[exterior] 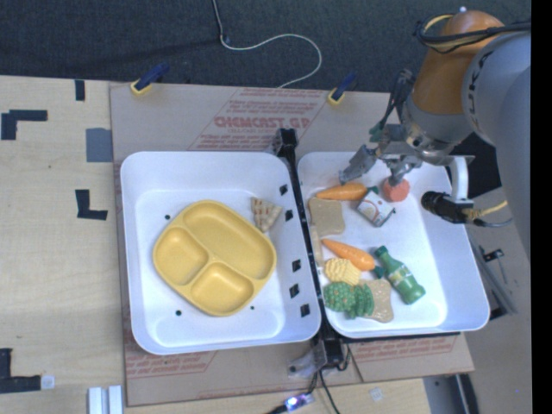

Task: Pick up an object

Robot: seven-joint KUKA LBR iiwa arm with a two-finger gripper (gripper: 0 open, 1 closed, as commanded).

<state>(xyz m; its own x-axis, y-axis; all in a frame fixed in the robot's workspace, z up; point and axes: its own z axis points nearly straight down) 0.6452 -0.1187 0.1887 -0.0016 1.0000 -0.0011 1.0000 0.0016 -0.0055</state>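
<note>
The jaws (377, 169) stand spread and hold nothing, poised over an orange carrot (341, 192) lying just below-left, tip pointing right.

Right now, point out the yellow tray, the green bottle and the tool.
yellow tray (214, 255): camera view, on the ridge between its compartments.
green bottle (399, 276): camera view, middle of its body.
tool (377, 167): camera view, midway between its fingertips.
</note>
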